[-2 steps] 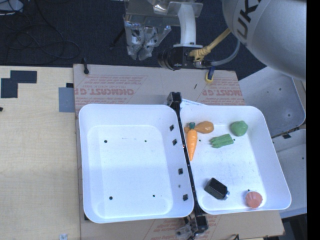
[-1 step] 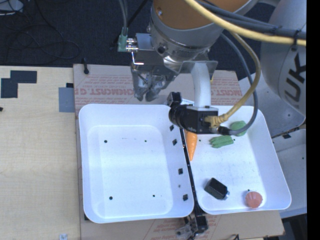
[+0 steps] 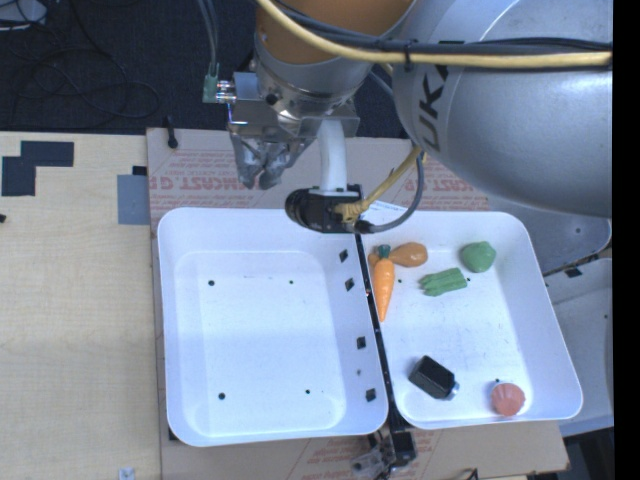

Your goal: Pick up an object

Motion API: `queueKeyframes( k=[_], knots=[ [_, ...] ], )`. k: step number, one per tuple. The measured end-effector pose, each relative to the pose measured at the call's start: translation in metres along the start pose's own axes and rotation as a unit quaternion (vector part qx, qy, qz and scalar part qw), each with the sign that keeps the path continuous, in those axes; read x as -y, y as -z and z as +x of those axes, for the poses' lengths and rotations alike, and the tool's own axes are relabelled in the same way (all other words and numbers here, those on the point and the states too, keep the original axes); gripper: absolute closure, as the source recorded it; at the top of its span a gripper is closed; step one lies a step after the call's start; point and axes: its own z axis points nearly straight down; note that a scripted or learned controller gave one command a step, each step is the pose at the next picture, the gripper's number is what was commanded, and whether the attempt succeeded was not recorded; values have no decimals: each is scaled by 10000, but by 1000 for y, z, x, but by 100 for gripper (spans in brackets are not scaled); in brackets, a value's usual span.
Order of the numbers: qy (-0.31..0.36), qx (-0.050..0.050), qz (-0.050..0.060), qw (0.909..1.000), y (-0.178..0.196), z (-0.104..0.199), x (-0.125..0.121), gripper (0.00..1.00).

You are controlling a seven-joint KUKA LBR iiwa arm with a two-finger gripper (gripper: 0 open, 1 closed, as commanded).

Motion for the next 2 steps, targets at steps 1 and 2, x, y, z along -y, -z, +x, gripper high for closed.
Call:
queueKeyframes(
  k=[1, 2],
  knots=[
    [32, -33, -42, 10000, 9, 1, 68, 100],
    [24, -58, -105, 9999, 119, -1, 87, 100]
  ],
)
